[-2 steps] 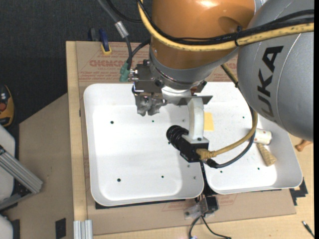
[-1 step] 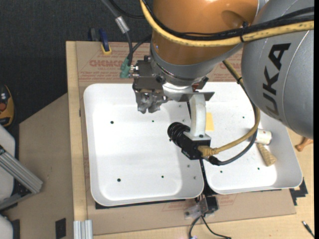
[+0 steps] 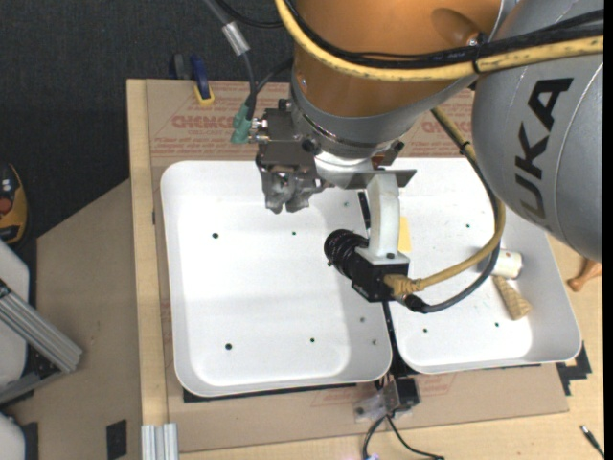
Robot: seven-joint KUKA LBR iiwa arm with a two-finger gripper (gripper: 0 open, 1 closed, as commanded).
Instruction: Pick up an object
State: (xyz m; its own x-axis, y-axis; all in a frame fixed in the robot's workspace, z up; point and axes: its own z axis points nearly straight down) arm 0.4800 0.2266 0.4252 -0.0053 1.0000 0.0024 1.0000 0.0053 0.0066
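Over the left bin [image 3: 192,286], twelve o'clock edge, the gripper [image 3: 287,192] hangs, state unclear, so nothing is grabbed. Candidate wooden peg [image 3: 515,297] lies in the right bin [image 3: 536,348], four o'clock, out of the gripper's reach.

A dark, speckled floor [image 3: 105,27] runs along the far side and down the left. On it sits the surface [image 3: 158,276], a pale brown board with red printed lettering [image 3: 201,121] along its far edge. A small blue and yellow clip [image 3: 201,80] stands at the far left corner. Two shallow white bins lie side by side on the surface, the left bin [image 3: 259,295] and the right bin [image 3: 460,338]. An aluminium rail [image 3: 34,329] angles in at the left edge. Light is even and soft, with a faint shadow across the left bin.
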